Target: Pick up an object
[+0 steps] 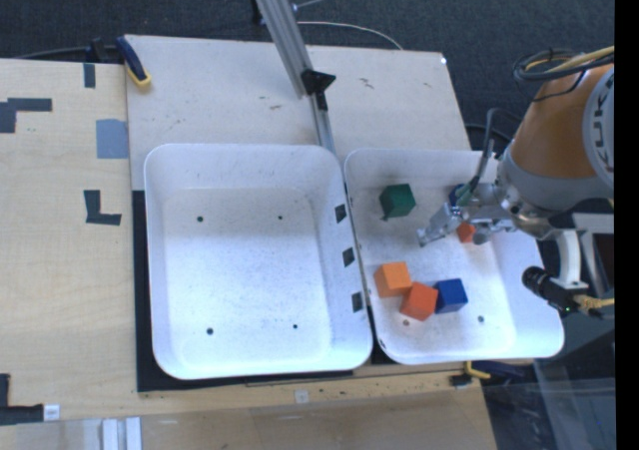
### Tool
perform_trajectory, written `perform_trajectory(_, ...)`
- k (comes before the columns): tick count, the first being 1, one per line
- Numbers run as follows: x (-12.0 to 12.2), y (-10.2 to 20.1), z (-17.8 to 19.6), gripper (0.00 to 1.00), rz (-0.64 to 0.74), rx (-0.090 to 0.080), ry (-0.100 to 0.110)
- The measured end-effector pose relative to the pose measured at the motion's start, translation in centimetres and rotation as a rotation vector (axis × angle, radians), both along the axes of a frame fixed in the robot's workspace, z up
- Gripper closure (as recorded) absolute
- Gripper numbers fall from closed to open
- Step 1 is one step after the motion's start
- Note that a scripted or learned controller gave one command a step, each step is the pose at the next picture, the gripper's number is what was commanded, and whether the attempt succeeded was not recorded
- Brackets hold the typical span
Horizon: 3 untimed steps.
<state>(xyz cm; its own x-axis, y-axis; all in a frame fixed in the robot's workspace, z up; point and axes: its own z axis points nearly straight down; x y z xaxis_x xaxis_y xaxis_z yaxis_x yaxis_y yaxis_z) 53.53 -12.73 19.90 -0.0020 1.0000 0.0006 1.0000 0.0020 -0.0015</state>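
Observation:
My gripper point(449, 226) hangs over the right bin point(519, 338), near its middle, with the arm coming in from the right. A small red-orange piece point(465, 232) shows right at the gripper's tip; whether it is held cannot be told. A green cube point(397, 201) lies to the gripper's left, a little apart from it. Below the gripper, toward the bin's front, an orange cube point(393, 277), a red-orange cube point(419, 300) and a blue cube point(451, 294) sit close together.
The left bin point(170, 238) stands beside the right one, sharing a raised wall. A slanted metal rail point(285, 24) runs from the top to the bins' junction. A yellow-and-blue tool point(134, 63) lies at the bench's back left.

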Motion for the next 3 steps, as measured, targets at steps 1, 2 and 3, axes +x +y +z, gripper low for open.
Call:
perform_trajectory(1, 7.4, -0.3, -10.9, 0.00, 0.002, -0.001, 0.004)
perform_trajectory(2, 12.9, 1.2, -10.7, 0.00, 0.003, -0.001, -0.004)
perform_trajectory(3, 11.9, 6.3, -0.1, 0.00, 0.004, 0.000, -0.009)
